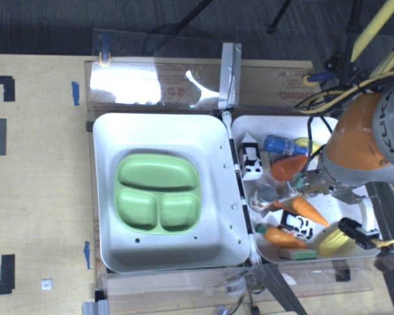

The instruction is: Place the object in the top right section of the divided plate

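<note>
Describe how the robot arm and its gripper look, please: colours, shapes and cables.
The arm is grey and rounded, with a broad orange band above the wrist. Yellow and black cables run near it. The gripper is a small dark metal part; its details are too blurred to tell.

A pale wooden bench (33,195) carries two white bins: the left bin (118,254) near centre, the right bin (354,215) at three o'clock, touching.
</note>
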You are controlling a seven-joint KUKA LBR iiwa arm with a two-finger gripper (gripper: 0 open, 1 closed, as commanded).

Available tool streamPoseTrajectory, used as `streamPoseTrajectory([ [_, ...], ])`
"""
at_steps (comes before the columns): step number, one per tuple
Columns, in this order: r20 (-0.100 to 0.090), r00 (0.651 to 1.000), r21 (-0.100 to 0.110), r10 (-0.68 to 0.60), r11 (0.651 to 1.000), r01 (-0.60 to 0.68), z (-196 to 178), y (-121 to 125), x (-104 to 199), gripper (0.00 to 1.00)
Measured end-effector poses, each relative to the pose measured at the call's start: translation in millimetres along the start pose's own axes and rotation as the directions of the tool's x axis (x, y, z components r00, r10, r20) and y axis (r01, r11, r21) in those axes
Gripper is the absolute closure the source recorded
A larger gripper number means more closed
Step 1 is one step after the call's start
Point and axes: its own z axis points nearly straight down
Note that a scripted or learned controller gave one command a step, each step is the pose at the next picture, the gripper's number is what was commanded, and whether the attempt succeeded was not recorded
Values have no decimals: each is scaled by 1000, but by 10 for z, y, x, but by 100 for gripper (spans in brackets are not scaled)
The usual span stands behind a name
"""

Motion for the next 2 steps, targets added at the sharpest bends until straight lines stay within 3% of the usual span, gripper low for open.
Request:
streamPoseTrajectory([
  [2, 2, 1000, -3, 3, 1000, -3, -186, 10, -10, 100],
])
